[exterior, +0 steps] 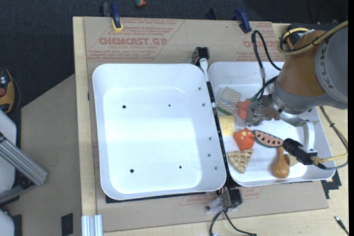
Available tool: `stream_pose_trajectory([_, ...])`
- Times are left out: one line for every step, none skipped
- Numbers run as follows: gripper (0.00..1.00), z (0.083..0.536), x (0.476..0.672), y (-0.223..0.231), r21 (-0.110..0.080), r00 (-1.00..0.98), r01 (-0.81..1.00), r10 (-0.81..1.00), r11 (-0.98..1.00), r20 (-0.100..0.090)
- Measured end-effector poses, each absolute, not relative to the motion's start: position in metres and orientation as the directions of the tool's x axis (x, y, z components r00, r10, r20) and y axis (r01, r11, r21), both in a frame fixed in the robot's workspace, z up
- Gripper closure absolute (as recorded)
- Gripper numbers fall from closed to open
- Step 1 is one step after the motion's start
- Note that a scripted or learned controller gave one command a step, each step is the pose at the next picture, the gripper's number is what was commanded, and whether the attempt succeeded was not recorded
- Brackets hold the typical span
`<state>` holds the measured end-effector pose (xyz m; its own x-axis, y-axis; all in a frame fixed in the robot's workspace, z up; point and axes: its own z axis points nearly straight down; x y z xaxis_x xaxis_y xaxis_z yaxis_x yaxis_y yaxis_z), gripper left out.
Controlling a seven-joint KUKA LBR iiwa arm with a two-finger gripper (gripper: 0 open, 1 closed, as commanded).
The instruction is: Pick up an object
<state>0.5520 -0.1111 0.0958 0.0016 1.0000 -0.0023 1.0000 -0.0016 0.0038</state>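
Observation:
My gripper (255, 114) reaches down into the right bin (260, 69) from the right, near its middle. Just to its left, close against it, lies a small orange-red piece (243, 109); whether they touch I cannot tell. Beside that piece is a grey-green patterned square (228, 99). A yellow flat piece (225, 125) rests by the bin's left wall. In front of the gripper lie a red strawberry-like toy (244, 139), a watermelon slice (267, 138), a tan waffle wedge (240, 160) and a brown pear-shaped toy (280, 164).
The left bin (99, 119) stands alongside, its rim touching the right bin's. Both sit on a cardboard sheet (138, 36) held by blue clamps (115, 15) at the back. A black cable (260, 50) loops over the right bin's far edge.

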Motion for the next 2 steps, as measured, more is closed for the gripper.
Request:
stream_pose_trajectory([1.00,0.089,0.508,-0.102,0.014,0.003,1.000,1.000,-0.003,-0.003])
stream_pose_trajectory([1.00,0.085,0.560,-0.098,0.005,-0.003,1.000,1.000,0.003,-0.002])
